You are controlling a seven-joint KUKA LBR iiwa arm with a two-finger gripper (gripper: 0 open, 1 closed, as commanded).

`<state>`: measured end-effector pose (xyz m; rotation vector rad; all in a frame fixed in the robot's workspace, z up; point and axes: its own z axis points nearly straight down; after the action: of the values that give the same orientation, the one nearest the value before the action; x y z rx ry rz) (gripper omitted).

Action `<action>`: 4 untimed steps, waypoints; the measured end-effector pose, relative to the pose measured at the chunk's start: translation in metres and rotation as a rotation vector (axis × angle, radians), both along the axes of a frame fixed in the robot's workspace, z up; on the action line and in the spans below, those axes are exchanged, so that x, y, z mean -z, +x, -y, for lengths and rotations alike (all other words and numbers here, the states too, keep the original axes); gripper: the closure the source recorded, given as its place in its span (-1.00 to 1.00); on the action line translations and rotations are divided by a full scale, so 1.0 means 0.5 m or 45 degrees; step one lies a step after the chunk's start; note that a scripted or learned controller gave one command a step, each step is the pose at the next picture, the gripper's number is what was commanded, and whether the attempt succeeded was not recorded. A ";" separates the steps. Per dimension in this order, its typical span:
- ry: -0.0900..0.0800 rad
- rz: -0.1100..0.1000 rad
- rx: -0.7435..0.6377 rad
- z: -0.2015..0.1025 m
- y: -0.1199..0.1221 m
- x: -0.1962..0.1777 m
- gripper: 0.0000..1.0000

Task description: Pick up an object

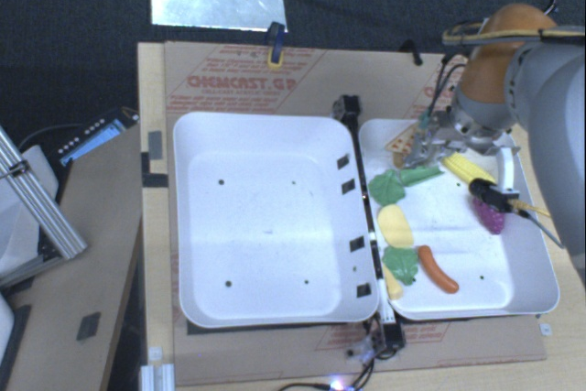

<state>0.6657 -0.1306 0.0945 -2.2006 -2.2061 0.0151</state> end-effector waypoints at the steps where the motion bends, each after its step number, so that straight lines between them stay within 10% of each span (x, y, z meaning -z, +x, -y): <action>1: -0.024 -0.001 0.001 -0.030 -0.001 0.008 1.00; 2: -0.017 0.041 0.005 -0.005 -0.108 0.013 1.00; 3: -0.018 0.023 -0.005 -0.080 -0.033 0.020 1.00; 4: -0.016 0.060 -0.007 -0.121 0.014 -0.330 1.00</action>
<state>0.6729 -0.0702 0.2594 -2.2248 -2.2423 -0.0231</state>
